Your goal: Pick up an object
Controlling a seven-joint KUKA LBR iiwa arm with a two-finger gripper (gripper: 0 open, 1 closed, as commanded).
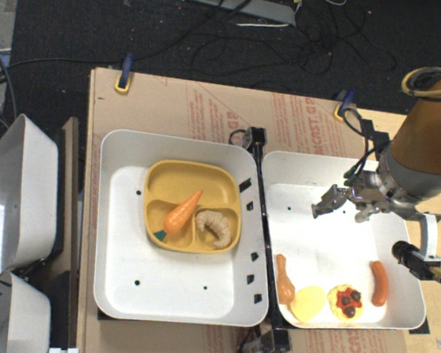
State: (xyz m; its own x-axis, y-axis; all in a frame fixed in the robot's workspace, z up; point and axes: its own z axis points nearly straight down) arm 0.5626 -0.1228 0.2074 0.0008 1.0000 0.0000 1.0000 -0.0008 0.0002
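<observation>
So far nothing has been lifted, going by how things lie. Starting at the left, the left bin [114, 278] carries a yellow divided plate [161, 174], and in its compartments rest a toy carrot [182, 211], slanted with its green end low and to the left, and a pale shrimp [215, 227] just beside it in the neighbouring section; both sit untouched and well apart from the arm. Moving across the divider, the right bin [315, 175] keeps its objects along the near edge: a drumstick-like orange piece [283, 280] by the left wall, a yellow disc [309, 302] touching or nearly touching it, a small round piece with red and dark toppings [346, 301], and a sausage [381, 283] nearer the right wall. Above the bare upper part of this bin hangs the gripper [344, 205], its fingers spread apart with nothing between them, clear of every object. The pick itself is therefore all ahead, in my judgement: a target must be chosen, the arm brought down over it, the fingers closed, and the object raised.
</observation>
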